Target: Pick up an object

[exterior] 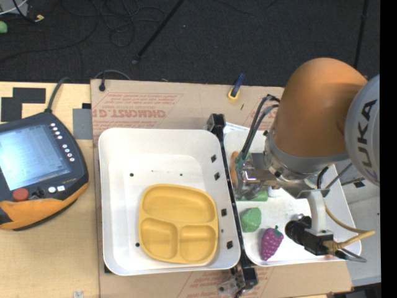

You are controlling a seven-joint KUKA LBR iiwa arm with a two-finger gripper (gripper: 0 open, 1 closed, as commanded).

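Note:
My gripper (248,180) hangs low over the left part of the right bin (347,219), under the big orange wrist band (316,113). Right below it a bit of a green object (258,196) peeks out, mostly hidden by the gripper body. A rounded green toy (251,219) lies just in front of that, near the bin's left wall. A purple grape bunch (270,243) rests by the front rim. In the left bin (124,154) lies a yellow divided plate (178,223).
A black fitting with cables (307,236) sits at the right bin's front right. A teach pendant (34,166) lies on the bench at the far left. The black divider (224,185) runs between the bins.

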